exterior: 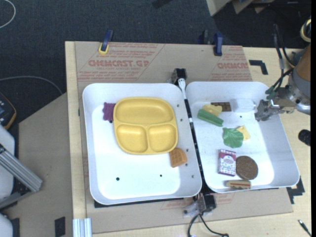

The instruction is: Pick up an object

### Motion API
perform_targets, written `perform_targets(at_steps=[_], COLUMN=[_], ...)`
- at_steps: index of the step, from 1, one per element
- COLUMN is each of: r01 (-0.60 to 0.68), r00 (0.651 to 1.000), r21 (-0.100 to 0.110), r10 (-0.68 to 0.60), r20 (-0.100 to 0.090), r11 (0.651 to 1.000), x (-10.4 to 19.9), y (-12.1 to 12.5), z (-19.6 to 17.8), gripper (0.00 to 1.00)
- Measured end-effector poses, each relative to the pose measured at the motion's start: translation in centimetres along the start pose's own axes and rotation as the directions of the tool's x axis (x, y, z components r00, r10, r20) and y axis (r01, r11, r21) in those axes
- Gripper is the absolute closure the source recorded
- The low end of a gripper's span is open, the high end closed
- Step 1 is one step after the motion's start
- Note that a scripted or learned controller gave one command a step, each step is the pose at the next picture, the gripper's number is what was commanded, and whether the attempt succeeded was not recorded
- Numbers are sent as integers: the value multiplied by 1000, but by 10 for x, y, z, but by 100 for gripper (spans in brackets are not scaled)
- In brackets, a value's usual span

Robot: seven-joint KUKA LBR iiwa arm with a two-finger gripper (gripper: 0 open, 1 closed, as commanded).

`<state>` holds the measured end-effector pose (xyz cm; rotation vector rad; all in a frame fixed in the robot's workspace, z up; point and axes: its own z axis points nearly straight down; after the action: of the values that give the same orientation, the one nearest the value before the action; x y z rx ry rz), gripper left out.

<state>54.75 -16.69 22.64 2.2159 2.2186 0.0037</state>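
Down front, your brown stick (239, 184) and cookie (247, 167) lie untouched; your gripper (265, 110), grip unreadable, hangs at the right bin (286, 147) edge, nothing lifted yet.

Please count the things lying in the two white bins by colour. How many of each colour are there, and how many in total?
Yellow: 3, the three-compartment plastic tray, a small piece, a small wedge
Green: 2, long pod, leafy piece
Brown: 4, dark bar, round patty, stick, tan waffle piece
Purple: 1, piece beside the tray
Red: 1, small carton
Total: 11
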Motion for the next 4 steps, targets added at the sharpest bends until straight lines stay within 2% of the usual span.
perform_targets(at_steps=[1,2,3,4], r01=[5,6,5,3], r00=[1000,1000,1000,1000], r21=[9,5,9,4], r10=[-5,-6,-5,-3], r20=[-6,-5,-5,-4], r11=[1000,1000,1000,1000], x=[62,118,164,216], y=[-9,-9,-20,-22], z=[2,-8,-5,-12], gripper=[100,100,100,100])
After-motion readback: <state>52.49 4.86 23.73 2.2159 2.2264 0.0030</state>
